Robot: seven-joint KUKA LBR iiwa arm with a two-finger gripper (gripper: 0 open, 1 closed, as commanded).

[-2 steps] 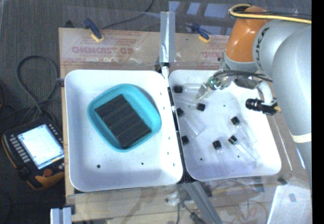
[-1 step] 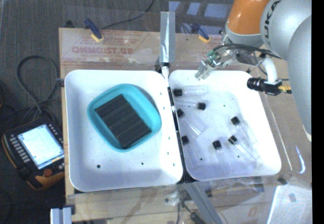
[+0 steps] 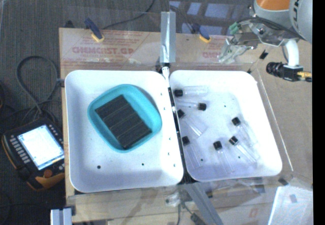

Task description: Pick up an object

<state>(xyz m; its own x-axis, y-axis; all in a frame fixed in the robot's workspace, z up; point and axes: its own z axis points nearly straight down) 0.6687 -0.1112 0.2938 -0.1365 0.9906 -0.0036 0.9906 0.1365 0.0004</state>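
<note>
Hovering beyond the right bin's far rim, pincer empty, fingers spread, capped vials scattered below.

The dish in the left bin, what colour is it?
Light blue dish, holding a black ribbed block; camera view.

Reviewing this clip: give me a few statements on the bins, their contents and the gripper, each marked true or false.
1. The teal dish sits in the left bin. True.
2. The clear vials with black caps lie in the left bin. False: they lie in the right bin.
3. The gripper is over the bench beyond the right bin's far edge. True.
4. The gripper is down among the vials. False: it is outside the bin.
</note>
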